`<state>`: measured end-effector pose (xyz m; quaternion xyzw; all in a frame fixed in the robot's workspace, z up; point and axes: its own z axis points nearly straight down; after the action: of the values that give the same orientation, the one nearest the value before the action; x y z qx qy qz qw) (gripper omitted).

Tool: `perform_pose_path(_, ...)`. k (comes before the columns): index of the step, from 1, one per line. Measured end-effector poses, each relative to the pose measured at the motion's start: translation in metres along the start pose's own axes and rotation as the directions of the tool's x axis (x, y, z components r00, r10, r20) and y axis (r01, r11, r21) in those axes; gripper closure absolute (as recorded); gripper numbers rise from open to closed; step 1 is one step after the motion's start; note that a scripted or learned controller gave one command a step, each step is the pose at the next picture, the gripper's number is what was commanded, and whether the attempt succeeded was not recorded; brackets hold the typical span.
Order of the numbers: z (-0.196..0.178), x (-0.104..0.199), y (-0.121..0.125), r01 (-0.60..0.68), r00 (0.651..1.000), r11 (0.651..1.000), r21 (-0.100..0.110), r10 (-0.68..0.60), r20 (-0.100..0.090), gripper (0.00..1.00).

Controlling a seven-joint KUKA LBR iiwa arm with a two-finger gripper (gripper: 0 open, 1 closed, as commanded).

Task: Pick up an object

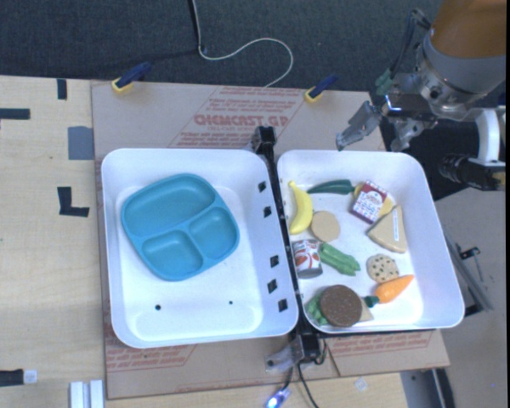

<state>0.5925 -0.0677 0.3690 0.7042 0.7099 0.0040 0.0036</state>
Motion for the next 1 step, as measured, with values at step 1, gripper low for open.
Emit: perform_pose_path(1, -0.0822, 0.0582, -0.0182, 0.000, 1.000, 1.000, 0.003, 0.000, -0.001, 0.00)
